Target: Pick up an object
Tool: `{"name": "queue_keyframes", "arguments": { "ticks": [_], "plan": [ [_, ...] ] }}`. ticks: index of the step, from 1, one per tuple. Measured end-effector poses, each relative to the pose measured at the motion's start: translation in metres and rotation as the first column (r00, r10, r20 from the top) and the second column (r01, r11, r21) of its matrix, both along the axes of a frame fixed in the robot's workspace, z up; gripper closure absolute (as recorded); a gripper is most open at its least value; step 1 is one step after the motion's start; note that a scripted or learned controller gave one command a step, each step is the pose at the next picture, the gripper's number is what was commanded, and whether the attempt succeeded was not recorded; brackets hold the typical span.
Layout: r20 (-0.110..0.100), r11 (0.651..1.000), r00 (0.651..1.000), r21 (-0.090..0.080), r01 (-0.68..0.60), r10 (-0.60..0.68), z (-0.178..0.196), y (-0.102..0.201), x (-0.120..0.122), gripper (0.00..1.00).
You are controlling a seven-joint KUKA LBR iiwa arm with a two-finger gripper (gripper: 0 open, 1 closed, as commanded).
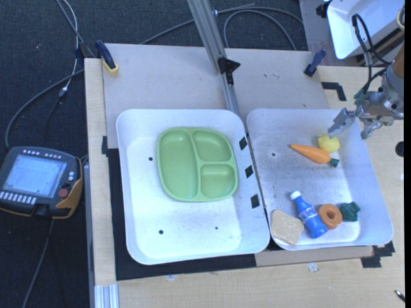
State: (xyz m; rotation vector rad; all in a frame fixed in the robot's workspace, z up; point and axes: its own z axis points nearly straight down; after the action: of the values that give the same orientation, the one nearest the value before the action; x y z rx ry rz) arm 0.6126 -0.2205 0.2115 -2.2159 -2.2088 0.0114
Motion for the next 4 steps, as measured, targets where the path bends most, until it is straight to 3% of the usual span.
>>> {"name": "queue_keyframes", "arguments": {
  "ticks": [1,2,4],
  "plan": [
    [0.014,1.000,1.000,-0.004,-0.004,0.004,0.009,0.001,0.003,0.00],
    [0.010,1.000,1.000,-0.002,-0.005,0.005,-0.042,0.001,0.013,0.00],
    [0.011,1.000,1.000,-0.003,-0.004,0.004,-0.128,0.006,0.003,0.00]
  ]
}}
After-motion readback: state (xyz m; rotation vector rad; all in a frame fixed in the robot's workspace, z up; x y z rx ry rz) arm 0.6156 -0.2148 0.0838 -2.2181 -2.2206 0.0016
